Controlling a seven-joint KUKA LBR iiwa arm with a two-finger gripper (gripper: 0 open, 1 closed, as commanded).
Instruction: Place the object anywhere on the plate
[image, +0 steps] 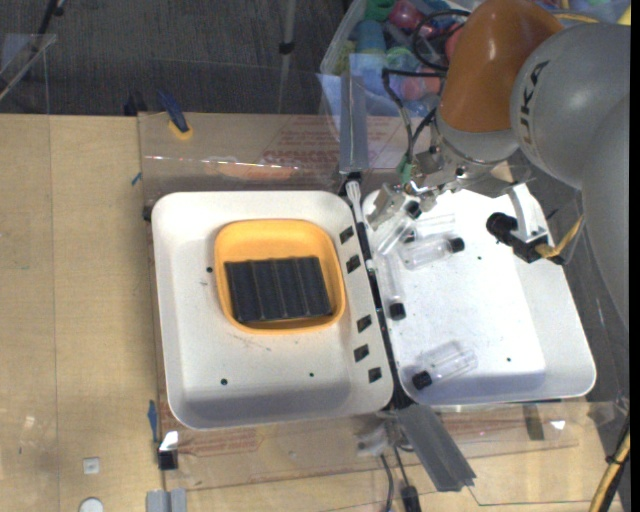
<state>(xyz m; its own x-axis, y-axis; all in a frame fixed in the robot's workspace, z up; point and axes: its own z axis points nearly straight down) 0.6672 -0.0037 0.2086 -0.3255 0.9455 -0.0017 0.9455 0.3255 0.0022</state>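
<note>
Camera view, single frame. Pincer (405, 205) sits over the far-left corner of the right bin (560, 340), close to the divider between the two bins; whether it is open or closed cannot be told from this angle, and nothing can be seen held in it. Black ribbed block (278, 289) lies flat on the yellow plate (232, 240), which rests in the left bin (190, 380). Block is well apart from the pincer: to the pincer's left in the view and nearer the camera, on the other side of the divider. Block's long axis runs left-right across the view, right end tipped slightly toward the far side. Its ribs run crosswise to that axis, near to far. Block sits wholly inside the plate rim, toward the near side, with a band of bare yellow showing beyond its far edge. Right bin: one clear vial (432, 248) with a black cap lies just beside the pincer on its near-right side, cap end pointing right. Second clear vial (447, 359) lies near the front edge, cap end pointing near-left. Both bins stand side by side on the tan surface (70, 300). Arm's orange band (485, 70) is at the top right.
</note>
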